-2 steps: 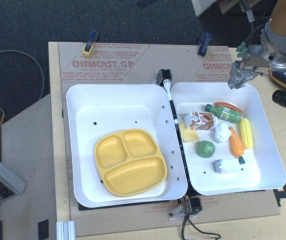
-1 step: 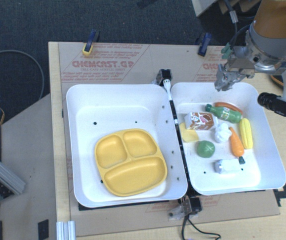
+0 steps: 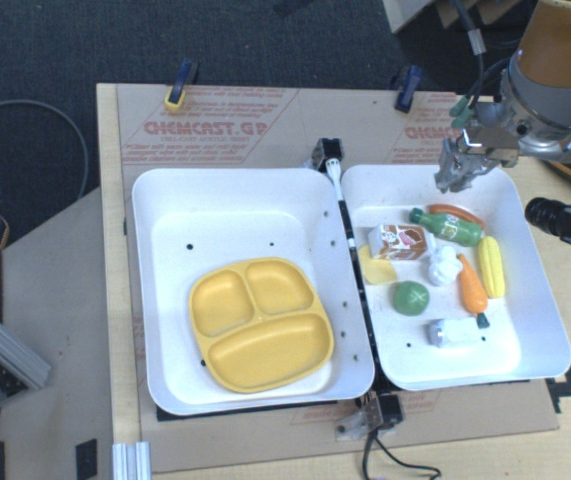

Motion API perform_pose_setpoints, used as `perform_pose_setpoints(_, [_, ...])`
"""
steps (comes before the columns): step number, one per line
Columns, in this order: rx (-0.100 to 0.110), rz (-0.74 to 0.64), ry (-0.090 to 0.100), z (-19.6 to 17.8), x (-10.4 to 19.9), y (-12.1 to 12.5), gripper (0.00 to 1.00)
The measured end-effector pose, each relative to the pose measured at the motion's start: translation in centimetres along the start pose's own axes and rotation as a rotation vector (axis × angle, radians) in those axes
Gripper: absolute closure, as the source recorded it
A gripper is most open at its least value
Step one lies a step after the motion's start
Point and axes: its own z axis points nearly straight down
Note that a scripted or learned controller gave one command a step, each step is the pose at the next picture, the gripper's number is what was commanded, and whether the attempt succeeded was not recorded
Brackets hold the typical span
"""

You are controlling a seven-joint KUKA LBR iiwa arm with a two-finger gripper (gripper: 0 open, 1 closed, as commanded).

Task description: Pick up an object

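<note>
Gripper [image 3: 459,173], openness unclear, holds nothing; just below it the green bottle [image 3: 448,226] looks light, slippery: grasp mid-body

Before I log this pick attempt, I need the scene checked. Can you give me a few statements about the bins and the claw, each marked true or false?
1. The yellow plastic divided plate lies in the left shallow white bin. True.
2. The claw holds the orange toy carrot. False: the carrot lies in the right shallow white bin, and the claw hangs over that bin's far edge, apart from it.
3. The green plastic bottle lies on its side. True.
4. The round green ball sits on the yellow plate. False: it is in the right bin.
</note>
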Motion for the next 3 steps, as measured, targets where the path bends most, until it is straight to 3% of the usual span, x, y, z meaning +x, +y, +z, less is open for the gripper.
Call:
perform_pose_setpoints(2, [0.000, -0.004, 0.001, -4.4, 7.4, -6.2, 1.00])
perform_pose_setpoints(3, [-0.002, -0.001, -0.001, -5.4, 7.2, -6.0, 1.00])
